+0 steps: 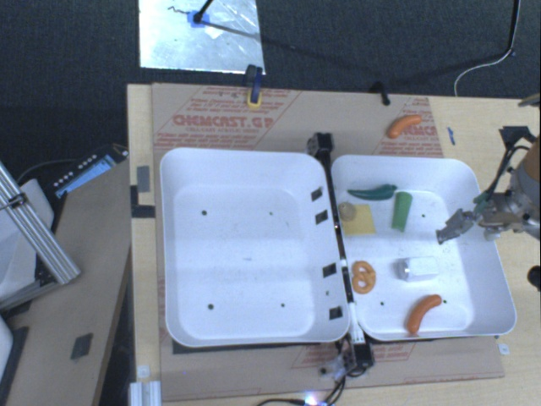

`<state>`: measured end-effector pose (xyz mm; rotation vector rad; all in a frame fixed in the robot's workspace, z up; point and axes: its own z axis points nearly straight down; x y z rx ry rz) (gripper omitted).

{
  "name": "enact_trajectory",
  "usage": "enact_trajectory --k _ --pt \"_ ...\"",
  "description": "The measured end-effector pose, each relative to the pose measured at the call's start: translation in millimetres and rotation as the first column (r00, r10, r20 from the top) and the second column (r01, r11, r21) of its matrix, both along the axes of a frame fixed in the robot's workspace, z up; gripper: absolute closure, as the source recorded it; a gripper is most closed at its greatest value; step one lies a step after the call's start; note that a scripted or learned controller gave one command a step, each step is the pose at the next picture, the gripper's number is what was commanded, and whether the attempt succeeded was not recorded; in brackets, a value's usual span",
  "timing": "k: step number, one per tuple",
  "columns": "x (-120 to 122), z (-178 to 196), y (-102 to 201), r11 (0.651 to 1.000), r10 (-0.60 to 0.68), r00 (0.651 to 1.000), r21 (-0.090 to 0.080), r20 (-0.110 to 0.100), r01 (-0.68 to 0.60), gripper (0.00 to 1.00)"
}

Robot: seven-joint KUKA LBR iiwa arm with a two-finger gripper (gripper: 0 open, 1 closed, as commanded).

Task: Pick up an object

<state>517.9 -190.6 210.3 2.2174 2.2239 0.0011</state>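
- Grey claw (445, 232) hangs over the right bin (486, 265); how far it is spread cannot be told.
- Nothing visibly between its tips.
- White block (419, 268) lies nearby, below-left, apart.

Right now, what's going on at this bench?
A robot arm reaches in from the right, its gripper above the right bin and holding nothing. That bin holds a green pepper, green cylinder, yellow block, pretzel, white piece and sausage. Another sausage lies outside.
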Motion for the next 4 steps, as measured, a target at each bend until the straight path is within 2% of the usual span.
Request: enact_trajectory --k 1,2,3,4 --pt "38.5 -132.5 111.8 1.000 0.011 1.000 0.006 -0.004 -0.011 0.00" --pt "40.3 -19.9 169.4 1.000 0.008 1.000 0.004 0.011 -0.008 0.00" --pt "61.8 -25.8 226.9 1.000 0.008 1.000 0.003 0.001 -0.008 0.00" --pt "50.2 42.5 298.2 1.000 0.010 1.000 0.005 0.006 -0.010 0.00"
